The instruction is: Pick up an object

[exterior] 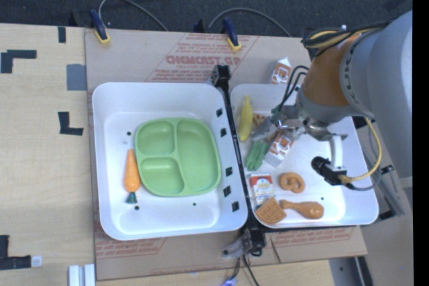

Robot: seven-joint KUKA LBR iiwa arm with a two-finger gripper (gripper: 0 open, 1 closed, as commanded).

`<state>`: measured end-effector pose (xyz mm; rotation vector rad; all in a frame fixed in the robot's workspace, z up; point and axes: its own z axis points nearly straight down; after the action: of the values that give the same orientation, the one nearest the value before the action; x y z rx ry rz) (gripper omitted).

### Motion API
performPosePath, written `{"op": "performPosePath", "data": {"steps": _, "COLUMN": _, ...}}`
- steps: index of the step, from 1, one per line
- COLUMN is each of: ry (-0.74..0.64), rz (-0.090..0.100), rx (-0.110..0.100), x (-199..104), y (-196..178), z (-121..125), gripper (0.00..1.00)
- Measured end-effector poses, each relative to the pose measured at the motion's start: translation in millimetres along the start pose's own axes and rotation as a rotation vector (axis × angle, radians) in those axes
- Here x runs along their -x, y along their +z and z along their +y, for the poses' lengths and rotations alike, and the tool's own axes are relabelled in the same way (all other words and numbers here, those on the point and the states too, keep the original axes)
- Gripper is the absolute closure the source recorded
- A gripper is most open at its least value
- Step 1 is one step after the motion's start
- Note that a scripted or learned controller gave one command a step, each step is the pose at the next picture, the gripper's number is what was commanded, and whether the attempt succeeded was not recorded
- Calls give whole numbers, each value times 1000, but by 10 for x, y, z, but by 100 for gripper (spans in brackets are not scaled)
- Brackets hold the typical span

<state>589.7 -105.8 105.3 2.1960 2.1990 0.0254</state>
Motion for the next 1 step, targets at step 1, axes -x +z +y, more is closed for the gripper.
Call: {"op": "performPosePath", "data": {"steps": 1, "ry": 0, "rz": -3, "rx": 6, "x": 14, "y": -132, "z": 25, "gripper": 100}}
